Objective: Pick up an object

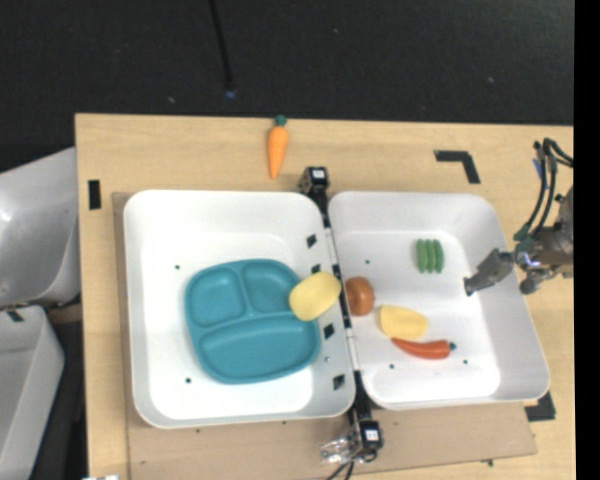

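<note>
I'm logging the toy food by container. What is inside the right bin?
The right bin holds a green vegetable, an orange-brown round piece by the divider, a yellow piece and a red chili. Anything beneath them is hidden.

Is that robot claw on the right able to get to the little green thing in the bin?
Probably yes. The gripper sits at the right bin's right edge, and the green object lies alone on bare white floor just left of it, apart from the other toys.
</note>
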You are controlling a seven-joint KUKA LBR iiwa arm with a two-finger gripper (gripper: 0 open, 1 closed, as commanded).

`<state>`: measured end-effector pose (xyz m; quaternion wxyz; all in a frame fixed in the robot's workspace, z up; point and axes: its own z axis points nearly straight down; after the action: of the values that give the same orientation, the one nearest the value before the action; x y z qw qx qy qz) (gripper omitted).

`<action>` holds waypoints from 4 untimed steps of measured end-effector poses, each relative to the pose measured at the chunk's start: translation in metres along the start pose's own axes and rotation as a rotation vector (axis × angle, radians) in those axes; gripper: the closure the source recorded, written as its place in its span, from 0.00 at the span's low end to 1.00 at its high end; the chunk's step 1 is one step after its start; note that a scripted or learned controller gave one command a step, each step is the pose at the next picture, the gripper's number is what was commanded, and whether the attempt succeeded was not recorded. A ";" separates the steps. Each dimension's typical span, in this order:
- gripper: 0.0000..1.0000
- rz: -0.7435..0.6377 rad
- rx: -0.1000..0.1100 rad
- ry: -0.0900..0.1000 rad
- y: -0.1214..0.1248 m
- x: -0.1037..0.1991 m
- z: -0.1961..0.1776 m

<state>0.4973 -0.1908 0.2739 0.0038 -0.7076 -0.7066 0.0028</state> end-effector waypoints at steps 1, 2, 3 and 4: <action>0.00 -0.003 -0.010 -0.003 0.002 0.000 -0.005; 0.00 -0.002 -0.006 -0.002 0.007 0.001 0.038; 0.00 -0.001 -0.005 -0.001 -0.003 0.003 0.095; 0.00 0.000 -0.006 -0.002 -0.002 0.008 0.139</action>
<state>0.4936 -0.1826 0.1352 0.0011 -0.7077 -0.7065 0.0012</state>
